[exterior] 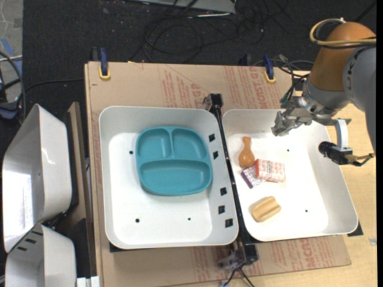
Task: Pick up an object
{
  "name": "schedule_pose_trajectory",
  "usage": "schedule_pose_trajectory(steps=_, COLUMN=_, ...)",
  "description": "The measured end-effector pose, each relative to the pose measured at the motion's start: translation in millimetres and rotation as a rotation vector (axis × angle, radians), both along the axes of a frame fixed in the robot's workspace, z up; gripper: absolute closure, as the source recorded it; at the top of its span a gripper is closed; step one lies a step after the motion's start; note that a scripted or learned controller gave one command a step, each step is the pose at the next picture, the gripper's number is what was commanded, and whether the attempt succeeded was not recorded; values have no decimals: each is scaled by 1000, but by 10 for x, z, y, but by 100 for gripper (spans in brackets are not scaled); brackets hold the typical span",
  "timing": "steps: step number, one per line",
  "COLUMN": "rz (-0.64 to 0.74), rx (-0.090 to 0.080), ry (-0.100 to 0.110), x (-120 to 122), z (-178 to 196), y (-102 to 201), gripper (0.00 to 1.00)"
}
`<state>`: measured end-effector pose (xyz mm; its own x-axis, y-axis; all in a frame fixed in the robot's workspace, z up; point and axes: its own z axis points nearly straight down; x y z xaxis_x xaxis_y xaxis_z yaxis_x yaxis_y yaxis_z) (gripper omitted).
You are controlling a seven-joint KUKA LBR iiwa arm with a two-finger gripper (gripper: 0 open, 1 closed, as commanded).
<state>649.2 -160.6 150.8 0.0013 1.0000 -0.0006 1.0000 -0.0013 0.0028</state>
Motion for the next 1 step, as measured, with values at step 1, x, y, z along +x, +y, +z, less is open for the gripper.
schedule_pose_trajectory(steps=1, rz=5, rx=-1, ry=-5, x=87, z=610, y=44, gripper=100)
